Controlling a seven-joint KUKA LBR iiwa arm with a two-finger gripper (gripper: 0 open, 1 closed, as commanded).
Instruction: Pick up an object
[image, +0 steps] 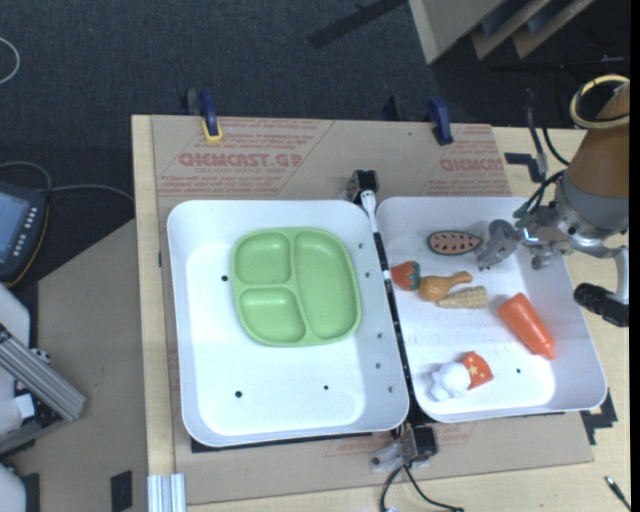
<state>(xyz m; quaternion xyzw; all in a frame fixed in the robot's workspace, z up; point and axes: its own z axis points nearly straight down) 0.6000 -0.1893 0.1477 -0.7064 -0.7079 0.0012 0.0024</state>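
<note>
The right bin (570, 385) holds several toy foods. A brown oval slice with dark seeds (455, 241) lies near its back. A small red fruit (405, 275), a tan drumstick (443, 286) and a pale cone (463, 297) sit together in the middle. An orange carrot (526, 323) lies to the right, and a red-and-white piece (462, 374) rests near the front. My gripper (518, 247) hangs over the bin's back right, just right of the brown slice. It is open, with nothing between its two grey fingers (496, 245).
The left bin (200, 340) holds a green divided plate (297, 286). A raised black seam (385, 290) separates the two bins. The grey and orange arm (600, 170) comes in from the right above the bin's back corner.
</note>
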